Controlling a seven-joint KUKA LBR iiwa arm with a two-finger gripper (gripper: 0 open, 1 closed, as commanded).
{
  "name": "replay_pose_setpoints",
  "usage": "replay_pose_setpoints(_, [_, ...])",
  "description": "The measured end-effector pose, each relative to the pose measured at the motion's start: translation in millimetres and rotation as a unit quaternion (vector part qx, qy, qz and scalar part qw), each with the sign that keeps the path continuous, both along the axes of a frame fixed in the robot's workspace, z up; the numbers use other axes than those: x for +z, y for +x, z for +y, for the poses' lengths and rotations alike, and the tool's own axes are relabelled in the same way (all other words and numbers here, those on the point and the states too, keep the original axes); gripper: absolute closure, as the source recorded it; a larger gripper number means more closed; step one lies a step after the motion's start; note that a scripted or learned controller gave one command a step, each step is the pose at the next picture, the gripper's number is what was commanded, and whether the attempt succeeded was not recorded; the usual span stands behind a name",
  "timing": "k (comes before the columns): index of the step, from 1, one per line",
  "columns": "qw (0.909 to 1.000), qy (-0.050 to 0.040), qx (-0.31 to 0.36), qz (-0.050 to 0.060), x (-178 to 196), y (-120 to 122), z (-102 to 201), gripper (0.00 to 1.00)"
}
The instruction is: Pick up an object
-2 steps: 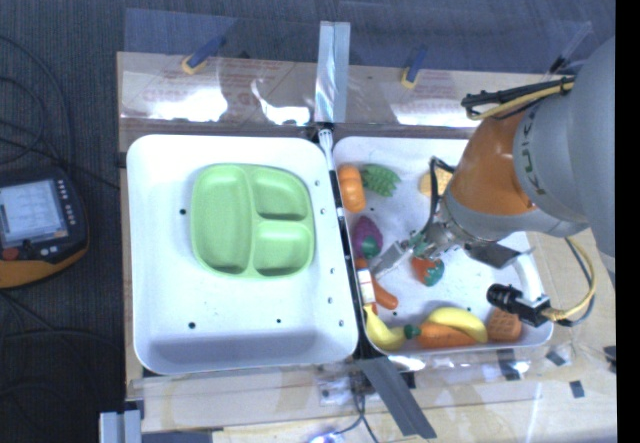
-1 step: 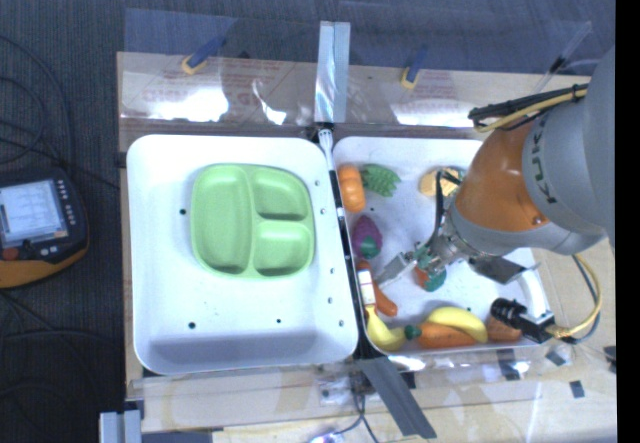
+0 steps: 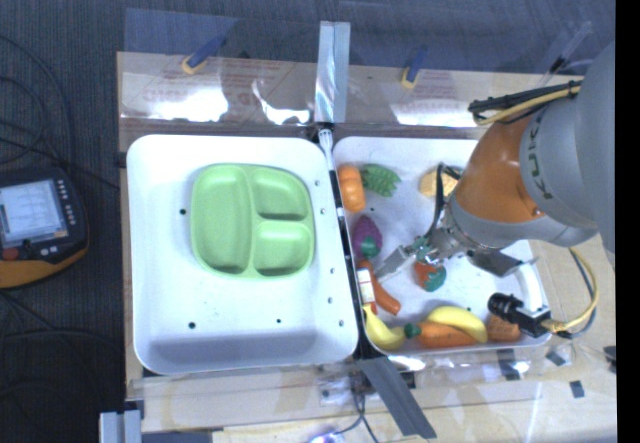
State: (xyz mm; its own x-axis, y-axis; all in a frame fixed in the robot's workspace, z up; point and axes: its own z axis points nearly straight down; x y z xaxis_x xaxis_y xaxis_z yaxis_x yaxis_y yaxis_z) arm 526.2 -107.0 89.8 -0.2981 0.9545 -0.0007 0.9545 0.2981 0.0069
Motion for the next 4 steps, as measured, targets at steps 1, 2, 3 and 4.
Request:
replay_pose_setpoints(1, [0.9999,-0.0031,0.011,-0.006,1,-7,0,0.0])
replay_pose_setpoints(2, [1.0,-0.0031,0.007,-0.001,0,-1,2,0.0])
replay_pose_setpoints(3, [0.9987,-0.0017,0.052,-0.003,0,0,-20,0.0])
replay_pose_setpoints(4, [0.9986,-0.0025,0.052,-0.005,11,1,-19,1.0])
